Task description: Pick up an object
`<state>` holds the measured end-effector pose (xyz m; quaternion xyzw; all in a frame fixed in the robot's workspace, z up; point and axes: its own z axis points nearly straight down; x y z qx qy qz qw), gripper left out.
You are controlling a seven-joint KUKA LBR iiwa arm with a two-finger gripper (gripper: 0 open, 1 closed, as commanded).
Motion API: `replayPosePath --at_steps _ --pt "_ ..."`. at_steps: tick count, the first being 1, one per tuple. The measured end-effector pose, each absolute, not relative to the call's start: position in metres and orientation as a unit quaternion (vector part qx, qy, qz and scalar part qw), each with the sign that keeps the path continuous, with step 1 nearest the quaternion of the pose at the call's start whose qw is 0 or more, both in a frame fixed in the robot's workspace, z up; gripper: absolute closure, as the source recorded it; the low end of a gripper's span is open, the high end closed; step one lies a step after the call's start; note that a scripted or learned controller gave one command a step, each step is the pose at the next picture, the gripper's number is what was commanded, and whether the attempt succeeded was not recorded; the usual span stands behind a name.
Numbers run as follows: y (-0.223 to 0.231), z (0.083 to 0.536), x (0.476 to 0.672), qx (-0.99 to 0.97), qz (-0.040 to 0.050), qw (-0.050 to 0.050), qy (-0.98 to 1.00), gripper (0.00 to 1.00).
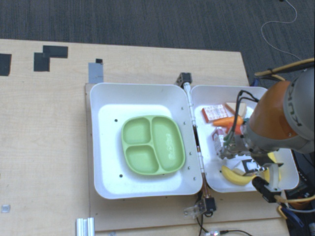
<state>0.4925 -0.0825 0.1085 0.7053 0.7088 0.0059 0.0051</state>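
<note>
The right bin (211,181) holds several small items: a yellow banana (236,176) near the front, an orange carrot (227,122) and a red-and-white packet (213,113) toward the back. My gripper (227,150) reaches down into this bin from the right, just behind the banana and in front of the carrot. The grey arm with its orange band (270,117) covers the bin's right half. The fingers are too small and dark to make out.
The left bin (106,132) holds a light green divided plate (152,144) with three compartments. A hinge bar (193,127) runs between the bins. Cables lie at the front right corner. The wooden bench spreads to the left.
</note>
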Motion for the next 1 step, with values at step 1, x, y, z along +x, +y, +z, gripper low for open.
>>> replayPosePath --at_steps 1 --pt "-0.0824 0.1084 0.4925 0.706 0.0059 0.005 0.708 0.0"
